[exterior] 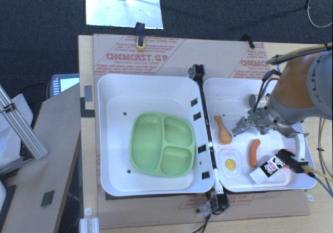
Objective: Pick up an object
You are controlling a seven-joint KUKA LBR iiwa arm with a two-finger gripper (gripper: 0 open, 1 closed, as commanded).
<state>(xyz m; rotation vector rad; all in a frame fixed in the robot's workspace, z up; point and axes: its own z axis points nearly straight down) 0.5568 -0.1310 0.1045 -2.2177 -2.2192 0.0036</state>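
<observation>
The right bin (237, 87) holds three small toy foods. An orange drumstick-shaped piece (223, 130) lies near the bin's left wall. A reddish-orange sausage (253, 152) lies right of it, and a fried egg (230, 164) sits near the front left corner. My gripper (240, 126) reaches in from the right and hangs low over the bin. It is just right of the drumstick piece and up-left of the sausage. Nothing shows in its grip.
The left bin (114, 91) holds a pale green divided plate (162, 144). A black divider with clips (203, 123) runs between the two bins. The grey and orange arm (299, 89) covers the right bin's right side.
</observation>
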